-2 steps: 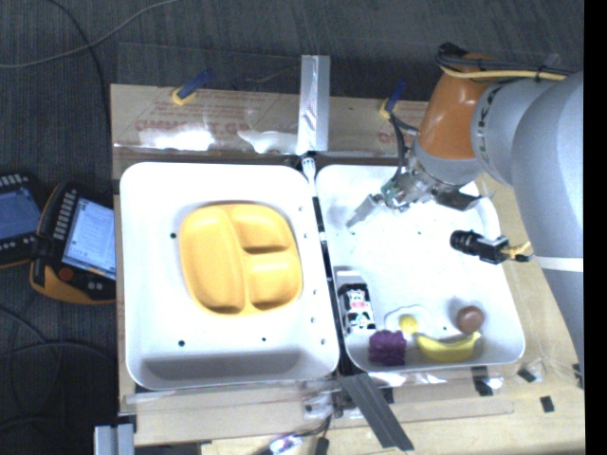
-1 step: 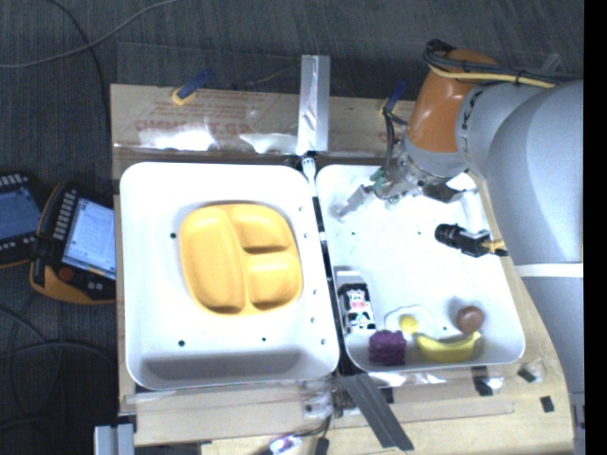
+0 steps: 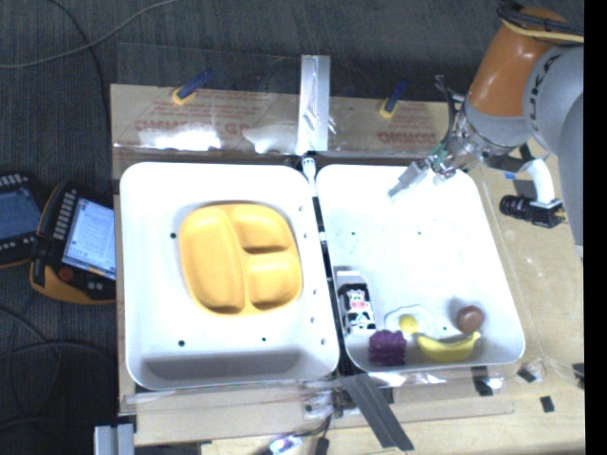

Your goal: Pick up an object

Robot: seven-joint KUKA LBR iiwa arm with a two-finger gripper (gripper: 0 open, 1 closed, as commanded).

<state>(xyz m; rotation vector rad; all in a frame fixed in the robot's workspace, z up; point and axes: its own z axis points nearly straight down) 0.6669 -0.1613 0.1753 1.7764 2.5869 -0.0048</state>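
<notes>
We find the right bin [image 3: 493,254] open across its far and middle floor, giving free passage there. Its near edge is crowded: a small carton [image 3: 353,304] against the divider, then a purple item [image 3: 386,346], a fried egg [image 3: 408,318], a banana [image 3: 448,346] and a brown ball [image 3: 469,318], close together. In the left bin [image 3: 142,254], a yellow divided tray [image 3: 242,257] covers the centre, leaving a margin around it.

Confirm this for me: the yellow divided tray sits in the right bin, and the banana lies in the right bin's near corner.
Not quite. In the camera view, the yellow divided tray sits in the left bin, not the right. The banana does lie in the right bin's near corner.
</notes>
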